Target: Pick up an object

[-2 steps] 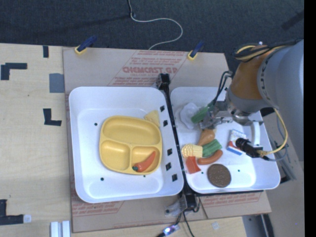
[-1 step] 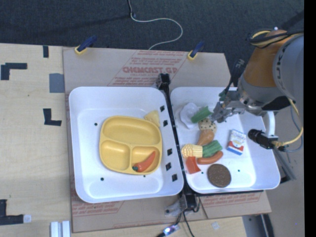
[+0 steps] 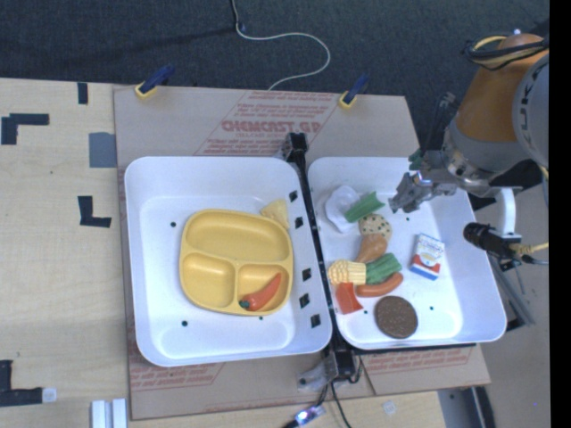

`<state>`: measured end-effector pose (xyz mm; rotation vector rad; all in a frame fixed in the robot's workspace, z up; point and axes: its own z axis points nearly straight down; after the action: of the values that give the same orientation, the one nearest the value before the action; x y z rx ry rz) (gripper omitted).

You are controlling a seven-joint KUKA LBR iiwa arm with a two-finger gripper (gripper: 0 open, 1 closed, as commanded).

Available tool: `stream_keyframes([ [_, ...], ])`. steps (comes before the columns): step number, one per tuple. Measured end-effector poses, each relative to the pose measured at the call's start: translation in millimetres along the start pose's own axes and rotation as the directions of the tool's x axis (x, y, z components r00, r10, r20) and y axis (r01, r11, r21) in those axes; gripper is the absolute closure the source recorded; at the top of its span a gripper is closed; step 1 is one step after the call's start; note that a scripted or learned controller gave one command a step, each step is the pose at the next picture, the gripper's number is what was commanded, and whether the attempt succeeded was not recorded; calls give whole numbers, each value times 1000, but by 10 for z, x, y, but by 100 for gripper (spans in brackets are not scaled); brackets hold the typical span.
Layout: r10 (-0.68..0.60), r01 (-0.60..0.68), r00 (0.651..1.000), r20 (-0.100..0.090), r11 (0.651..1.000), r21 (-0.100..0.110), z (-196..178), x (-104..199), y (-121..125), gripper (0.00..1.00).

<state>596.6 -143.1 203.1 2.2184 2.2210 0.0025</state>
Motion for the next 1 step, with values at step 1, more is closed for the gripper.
stream_keyframes([
  [1, 0, 0, 1000, 0, 1000, 1, -226, 4, 6, 100],
])
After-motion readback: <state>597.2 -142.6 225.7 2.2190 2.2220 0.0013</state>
